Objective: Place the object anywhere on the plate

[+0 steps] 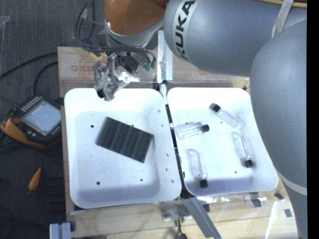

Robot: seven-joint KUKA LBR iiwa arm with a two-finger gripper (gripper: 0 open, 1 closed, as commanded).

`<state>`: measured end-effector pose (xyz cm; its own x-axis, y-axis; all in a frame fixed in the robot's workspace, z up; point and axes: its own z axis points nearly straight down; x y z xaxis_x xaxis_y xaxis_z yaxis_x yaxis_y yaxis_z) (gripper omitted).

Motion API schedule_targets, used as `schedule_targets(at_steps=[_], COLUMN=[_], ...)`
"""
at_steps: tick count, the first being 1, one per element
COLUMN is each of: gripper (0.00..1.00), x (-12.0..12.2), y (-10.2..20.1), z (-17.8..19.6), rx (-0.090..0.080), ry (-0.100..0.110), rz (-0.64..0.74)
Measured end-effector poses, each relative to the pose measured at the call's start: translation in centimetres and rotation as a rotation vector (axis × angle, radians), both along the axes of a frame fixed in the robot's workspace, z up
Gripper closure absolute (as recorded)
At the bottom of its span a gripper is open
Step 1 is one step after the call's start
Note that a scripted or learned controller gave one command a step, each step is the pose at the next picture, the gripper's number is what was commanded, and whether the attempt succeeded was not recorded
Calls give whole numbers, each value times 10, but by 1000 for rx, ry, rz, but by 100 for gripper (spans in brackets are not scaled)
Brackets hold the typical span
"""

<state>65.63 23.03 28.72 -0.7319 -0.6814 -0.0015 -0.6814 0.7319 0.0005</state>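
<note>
- Nearest the camera, the front rim of the left bin (119,203) and of the right bin (229,189), set side by side on the bench.
- In the right bin, four small clear vials with dark caps: one standing end-on near the front (197,167), one along the right side (242,148), one lying by the divider (191,130), one angled toward the back (224,114). All loose on the bin floor, apart from each other.
- Across the divider, the dark ribbed plate (124,139) lies flat and slightly skewed in the middle of the left bin, with nothing resting on it.
- Further back, the gripper (107,91) hangs over the left bin's back-left corner, well apart from the plate and from every vial.
- I cannot make out how wide the gripper is set, nor anything held in it; the metal there is too cluttered to read.
- Judgement: no vial is on the plate, so the placing is not done. A vial would have to be picked from the right bin and carried over.
</note>
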Motion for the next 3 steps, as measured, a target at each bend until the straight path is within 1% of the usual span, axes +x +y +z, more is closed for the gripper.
schedule_targets(at_steps=[1, 2, 3], gripper=[100, 100, 100], x=[12, 11, 11], y=[-5, -4, -3], z=[135, 56, 67], rx=[4, 3, 11], ry=[-4, 0, -5], rz=[400, 507, 506])
